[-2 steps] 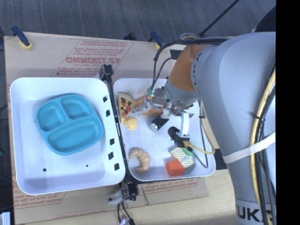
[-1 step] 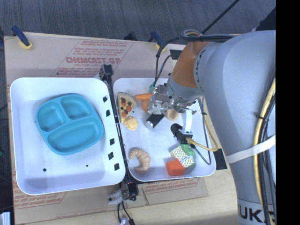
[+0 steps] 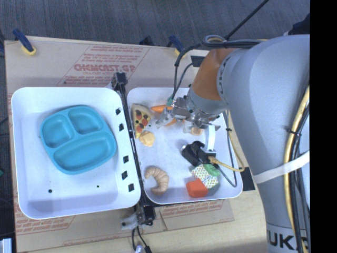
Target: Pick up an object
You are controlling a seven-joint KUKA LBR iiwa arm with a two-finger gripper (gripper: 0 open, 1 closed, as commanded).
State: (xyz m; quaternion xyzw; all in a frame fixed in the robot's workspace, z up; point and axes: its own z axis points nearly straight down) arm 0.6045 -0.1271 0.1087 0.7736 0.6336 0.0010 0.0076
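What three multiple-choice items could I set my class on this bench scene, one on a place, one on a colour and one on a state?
1. Where does the divided plate lie?
A. In the left bin
B. In the right bin
C. On the cardboard

2. What colour is that plate?
A. Red
B. Blue
C. Yellow

3. How does the croissant lie?
A. Inside the plate
B. Hanging from the arm
C. Loose on the right bin's floor

Answers:
1. A, since the plate rests on the floor of the left bin.
2. B, as all three of its compartments are light blue.
3. C, because it sits on the floor of the right bin near the front edge, apart from the orange block and the arm.
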